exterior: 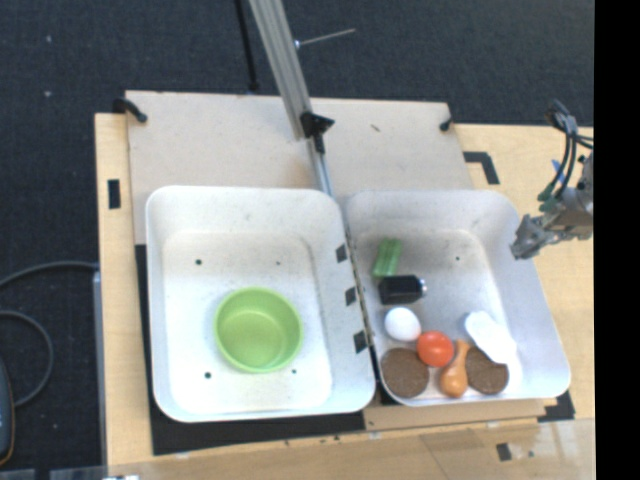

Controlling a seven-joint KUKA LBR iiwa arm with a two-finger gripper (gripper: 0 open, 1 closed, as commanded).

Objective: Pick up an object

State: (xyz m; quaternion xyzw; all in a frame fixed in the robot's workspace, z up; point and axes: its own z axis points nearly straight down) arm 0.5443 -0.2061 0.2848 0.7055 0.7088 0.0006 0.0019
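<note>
In the left bin (180, 218) a green bowl (258, 329) sits upright toward the near side, its mouth open to the camera. A metal rail (285, 63) slants from the far edge down to the seam between the two bins.

The right bin (520, 298) holds everything else. A green block (387, 257) lies just right of the seam, its long axis running far to near with a slight tilt. Just nearer lies a black block (401, 288), its long axis left to right. Nearer still is a white egg (402, 323), then a brown disc (404, 370) against the near wall. Right of these come a red ball (435, 348), an orange carrot-like piece (456, 371) lying far to near, a second brown disc (486, 375), and a white oblong (490, 335) angled from far-left to near-right.

The gripper (527, 239) hovers over the right bin's far-right rim, well apart from the objects, holding nothing; how far its jaws stand apart cannot be told. The arm enters from the right edge.
</note>
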